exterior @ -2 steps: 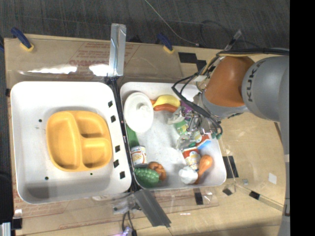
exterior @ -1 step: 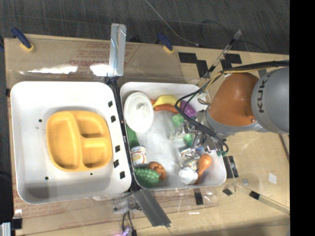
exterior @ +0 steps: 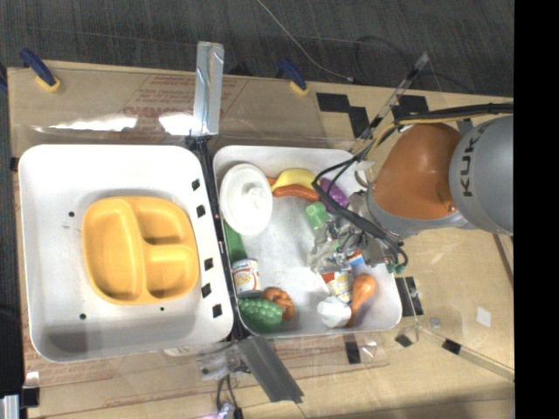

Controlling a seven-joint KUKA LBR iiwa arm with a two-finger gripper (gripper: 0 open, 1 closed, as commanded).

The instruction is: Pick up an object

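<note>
Two shallow white bins are seen side by side on a cardboard-covered bench (exterior: 105,94). The left bin (exterior: 44,234) is occupied by a yellow divided tray (exterior: 140,250), which lies near its middle.

The right bin (exterior: 288,260) is crowded. A white round lid or bowl (exterior: 246,199) is set at its upper left, with a yellow banana (exterior: 294,179) and a red-orange pepper-like piece (exterior: 295,193) just beside it to the right. A green bottle-like item (exterior: 234,244) is partly hidden under the white piece along the left wall. Below it a small labelled can (exterior: 245,278) is found, and at the bottom left a green ridged vegetable (exterior: 261,313) lies touching a small orange-brown item (exterior: 280,299). A pale green piece (exterior: 315,215) and a purple piece (exterior: 336,195) are placed towards the upper right.

The arm (exterior: 419,177) is reached in from the right, its orange band hanging over the bin's right wall. The tool (exterior: 336,247) is lowered among the clutter in the right half of the bin, amid cables and small items; whether its fingers are apart or together cannot be told, and nothing is clearly seen between them. Just below it a red and white packet (exterior: 339,285), an orange carrot (exterior: 362,293) and a white lump (exterior: 332,313) are crowded together against the lower right corner.
</note>
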